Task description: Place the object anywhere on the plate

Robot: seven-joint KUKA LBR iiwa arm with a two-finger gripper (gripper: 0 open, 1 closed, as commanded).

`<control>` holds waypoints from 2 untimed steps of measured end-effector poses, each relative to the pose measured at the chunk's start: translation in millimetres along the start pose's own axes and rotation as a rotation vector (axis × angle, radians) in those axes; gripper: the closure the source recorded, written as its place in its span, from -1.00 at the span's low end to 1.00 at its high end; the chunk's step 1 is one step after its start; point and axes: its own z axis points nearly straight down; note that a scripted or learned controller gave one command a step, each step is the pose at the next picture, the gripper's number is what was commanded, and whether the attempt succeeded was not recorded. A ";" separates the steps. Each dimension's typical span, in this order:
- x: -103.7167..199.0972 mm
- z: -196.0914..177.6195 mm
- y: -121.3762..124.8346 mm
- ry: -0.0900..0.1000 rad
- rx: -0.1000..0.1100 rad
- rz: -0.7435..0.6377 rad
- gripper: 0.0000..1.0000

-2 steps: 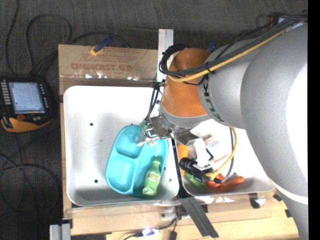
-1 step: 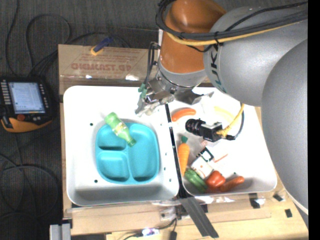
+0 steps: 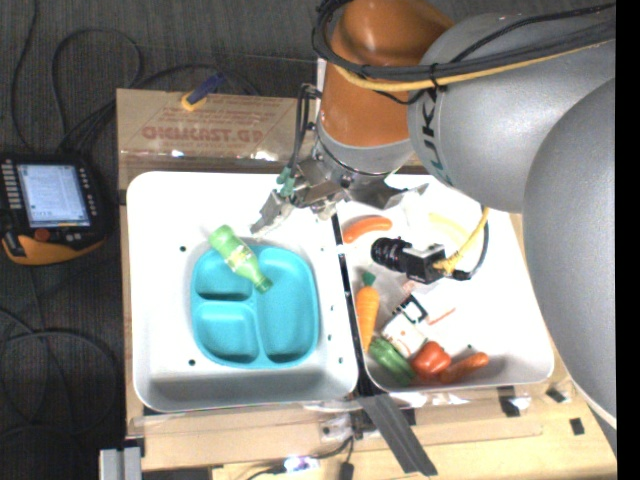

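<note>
Gripper (image 3: 272,211) open, empty. Bottle (image 3: 239,257) lies just below-left of it, long axis diagonal, across the plate (image 3: 250,333) rim.

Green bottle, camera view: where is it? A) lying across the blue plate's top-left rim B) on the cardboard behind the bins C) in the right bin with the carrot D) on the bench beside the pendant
A: the green bottle lies tilted over the top-left rim of the blue plate in the left bin.
</note>
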 end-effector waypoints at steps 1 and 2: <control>0.0 0.0 0.0 0.000 0.000 0.000 -1.00; 39.8 -3.3 29.3 -0.001 0.000 -0.205 -1.00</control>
